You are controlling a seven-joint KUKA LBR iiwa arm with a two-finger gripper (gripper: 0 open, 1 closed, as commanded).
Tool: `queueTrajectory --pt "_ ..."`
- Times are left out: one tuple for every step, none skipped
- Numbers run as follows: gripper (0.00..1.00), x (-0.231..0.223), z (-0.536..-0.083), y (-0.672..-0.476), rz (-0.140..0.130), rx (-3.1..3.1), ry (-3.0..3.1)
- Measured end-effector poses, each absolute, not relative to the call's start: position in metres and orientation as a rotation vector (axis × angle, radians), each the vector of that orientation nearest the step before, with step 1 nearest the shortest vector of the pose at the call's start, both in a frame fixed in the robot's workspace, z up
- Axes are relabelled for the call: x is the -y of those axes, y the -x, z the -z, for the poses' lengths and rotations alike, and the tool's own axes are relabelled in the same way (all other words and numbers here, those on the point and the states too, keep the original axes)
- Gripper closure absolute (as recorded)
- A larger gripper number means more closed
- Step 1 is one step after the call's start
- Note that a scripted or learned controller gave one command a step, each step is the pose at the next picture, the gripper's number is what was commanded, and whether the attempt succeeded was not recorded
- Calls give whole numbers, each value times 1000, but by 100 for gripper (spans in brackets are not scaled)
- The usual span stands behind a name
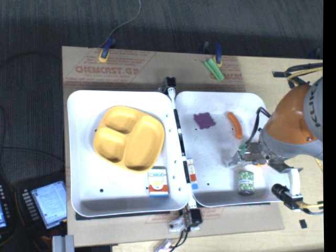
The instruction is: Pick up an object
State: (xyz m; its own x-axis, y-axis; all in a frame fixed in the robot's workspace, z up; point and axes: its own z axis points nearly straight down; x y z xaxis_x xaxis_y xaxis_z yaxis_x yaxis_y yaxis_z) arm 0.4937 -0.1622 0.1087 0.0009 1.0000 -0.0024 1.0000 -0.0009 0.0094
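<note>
In the right bin [210, 101] a small can with a green and white label [245, 181] stands near the front wall. My gripper [244, 157] hangs just behind and above the can, close to its top. A purple lump [204, 121] lies at the bin's back left, and an orange sausage-shaped piece [234, 125] lies to its right. In the left bin [79, 140] sit a large yellow bread-like lump [129, 137] and a small box with an orange and blue print [158, 182] at the front right.
The grey and orange arm [294, 125] covers the right bin's right side. A black divider rail [180, 140] runs between the bins. A green clip [214, 69] and a blue clip [107, 49] sit on the cardboard behind them.
</note>
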Motion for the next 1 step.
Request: queueTrajectory --pt "0 162 -109 -494 -8 -2215 -2217"
